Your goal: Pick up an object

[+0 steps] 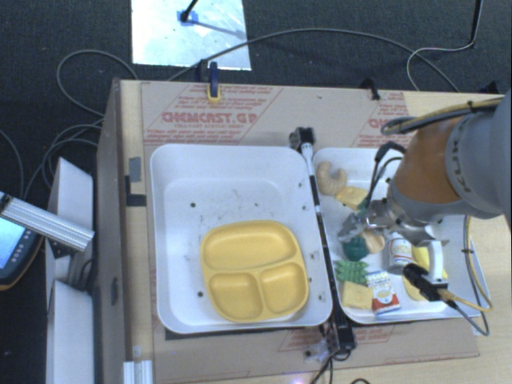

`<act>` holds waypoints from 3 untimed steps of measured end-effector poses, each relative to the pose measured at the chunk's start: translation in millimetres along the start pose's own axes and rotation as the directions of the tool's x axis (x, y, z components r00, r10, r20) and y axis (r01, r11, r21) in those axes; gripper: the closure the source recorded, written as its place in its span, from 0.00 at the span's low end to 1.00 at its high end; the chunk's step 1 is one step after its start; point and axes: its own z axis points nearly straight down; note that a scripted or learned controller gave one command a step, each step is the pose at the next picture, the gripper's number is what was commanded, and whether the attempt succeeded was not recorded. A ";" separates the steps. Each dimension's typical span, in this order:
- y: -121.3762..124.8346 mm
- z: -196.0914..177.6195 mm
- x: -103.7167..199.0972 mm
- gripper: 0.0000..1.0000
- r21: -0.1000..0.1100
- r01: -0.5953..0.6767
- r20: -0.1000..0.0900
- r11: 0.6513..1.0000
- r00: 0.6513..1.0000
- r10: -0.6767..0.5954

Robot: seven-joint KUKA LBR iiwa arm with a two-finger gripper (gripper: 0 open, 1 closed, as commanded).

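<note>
tray (254, 270): yellow
bins (172, 214): white
arm (468, 166): grey, orange band
leafy toy (350, 273): green
desk (264, 110): tan, red lettering

Even, diffuse overhead light — soft shadows in the left bin (172, 166); foil sheet (190, 21) glares — image slightly soft, grainy.

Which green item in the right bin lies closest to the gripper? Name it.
The dark green piece, just below the gripper; the lighter leafy green one lies farther down.

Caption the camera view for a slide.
KUKA arm's gripper low over the cluttered right bin; yellow tray in left bin.
</note>
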 end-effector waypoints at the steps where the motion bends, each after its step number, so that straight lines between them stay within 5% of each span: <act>1: -32.1 -0.3 2.1 0.00 -0.001 0.000 0.000 1.000 1.000 0.000; 2: -53.9 -0.2 9.4 0.00 0.000 -0.001 0.000 1.000 1.000 0.001; 3: -16.8 -0.6 -11.9 0.00 -0.002 0.000 0.001 1.000 1.000 0.000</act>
